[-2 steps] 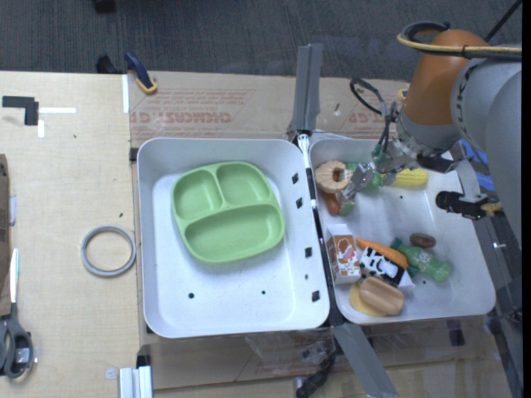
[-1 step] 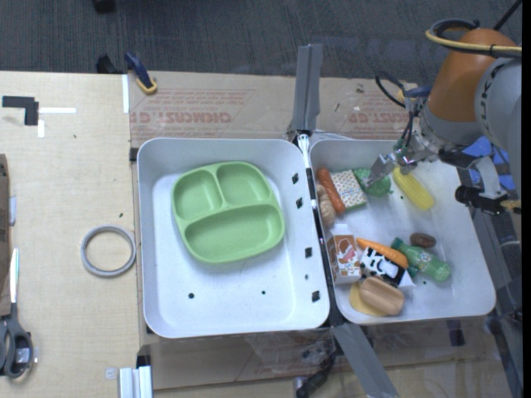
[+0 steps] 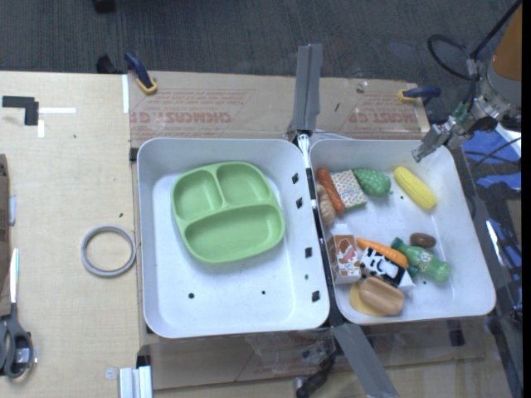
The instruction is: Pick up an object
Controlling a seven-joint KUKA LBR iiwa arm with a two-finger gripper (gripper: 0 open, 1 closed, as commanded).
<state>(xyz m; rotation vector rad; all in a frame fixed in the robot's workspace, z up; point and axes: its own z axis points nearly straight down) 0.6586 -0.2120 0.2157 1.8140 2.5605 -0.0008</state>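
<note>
1. Worktop (image 3: 66,164): pale wood, with a cardboard sheet (image 3: 216,106) under the far side of the bins.
2. Left bin (image 3: 158,247): white, shallow, holding one green divided plate (image 3: 228,211) with three compartments, set toward the bin's far left.
3. Right bin (image 3: 465,247): white, touching the left bin along a grey centre divider; holds all the small toy items.
4. Arm: enters at the upper right, orange band at the frame edge; the hand (image 3: 433,143) hangs over the far right corner of the right bin, just beyond the corn. Whether it is released or clenched, I cannot tell; nothing is seen in it.
5. Corn (image 3: 415,187): yellow, lying at a slant near the bin's far right, apart from the other items.
6. Green vegetable (image 3: 372,181): beside a patterned packet (image 3: 348,191), near the far wall.
7. Bun (image 3: 378,297): at the near wall, touching a black-and-white box (image 3: 383,266).
8. Carrot (image 3: 383,249): orange, lying across the near cluster.
9. Tape roll (image 3: 109,250): on the worktop, left of the bins.
10. Scissors (image 3: 14,338): at the left edge.
</note>
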